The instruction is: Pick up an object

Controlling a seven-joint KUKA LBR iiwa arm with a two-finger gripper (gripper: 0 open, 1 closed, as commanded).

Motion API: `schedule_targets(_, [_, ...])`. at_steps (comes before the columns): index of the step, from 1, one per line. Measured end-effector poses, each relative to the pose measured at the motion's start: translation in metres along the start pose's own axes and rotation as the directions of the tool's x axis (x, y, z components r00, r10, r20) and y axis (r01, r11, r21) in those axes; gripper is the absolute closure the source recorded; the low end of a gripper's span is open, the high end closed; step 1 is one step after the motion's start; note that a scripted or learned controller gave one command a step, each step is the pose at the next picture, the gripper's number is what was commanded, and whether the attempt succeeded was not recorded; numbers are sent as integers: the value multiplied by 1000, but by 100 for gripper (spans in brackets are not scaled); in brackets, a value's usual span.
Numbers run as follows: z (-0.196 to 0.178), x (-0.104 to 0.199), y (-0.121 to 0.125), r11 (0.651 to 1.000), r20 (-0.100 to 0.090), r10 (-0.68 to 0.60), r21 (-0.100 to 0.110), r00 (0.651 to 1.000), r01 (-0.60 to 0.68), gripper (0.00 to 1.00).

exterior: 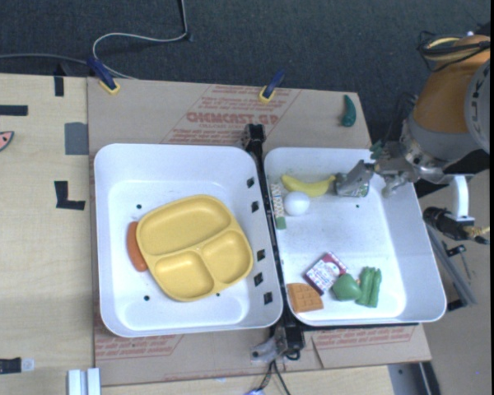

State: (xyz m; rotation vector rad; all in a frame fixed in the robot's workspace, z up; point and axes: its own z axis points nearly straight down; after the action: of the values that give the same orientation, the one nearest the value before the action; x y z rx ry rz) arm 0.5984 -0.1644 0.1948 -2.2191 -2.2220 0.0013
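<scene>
The pincer [354,181] hangs low in the right bin [412,245] at about one o'clock, just right of the banana [306,185] and near the white egg [296,203]; I cannot tell how wide it stands or whether it has anything. Toward six o'clock lie a cracker [304,297], a red packet [324,271] and green vegetables [359,287]. The left bin [115,188] bears a yellow divided plate [194,246].

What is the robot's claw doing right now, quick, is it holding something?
Gripper: low in the right bin by the banana; open or closed cannot be told.
</scene>
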Motion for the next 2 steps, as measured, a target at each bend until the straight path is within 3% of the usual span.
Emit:
schedule_targets(1, [110,23,45,1000,1,2,5,1000,-2,0])
schedule_targets(2, [113,52,61,999,7,12,43,1000,-12,0])
